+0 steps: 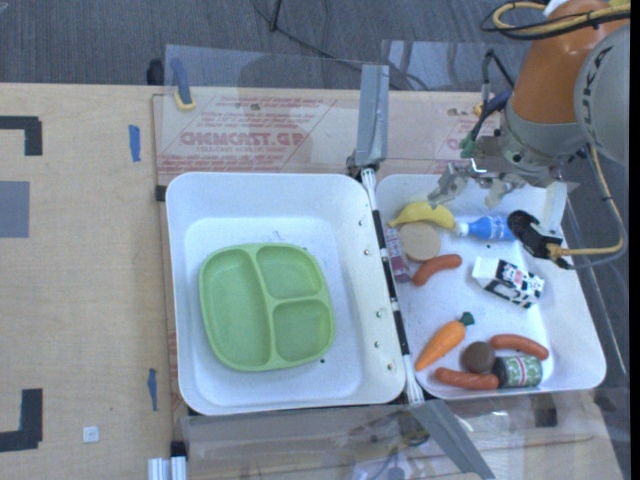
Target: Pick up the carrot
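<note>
The carrot (442, 343) lies in the near part of the right bin (578, 320). It is orange, with its green top pointing to the far right. My gripper (468, 180) hangs over the far edge of that bin, just beyond a yellow banana (425, 214). It is well away from the carrot, open, with nothing between its fingers.
Around the carrot lie a brown ball (477, 356), red sausages (465, 378) (520, 346) and a green can (520, 371). Farther back are another sausage (437, 268), a tan disc (422, 242), a blue bottle (487, 229) and a black-and-white carton (508, 280). The left bin (190, 208) holds a green divided plate (267, 305).
</note>
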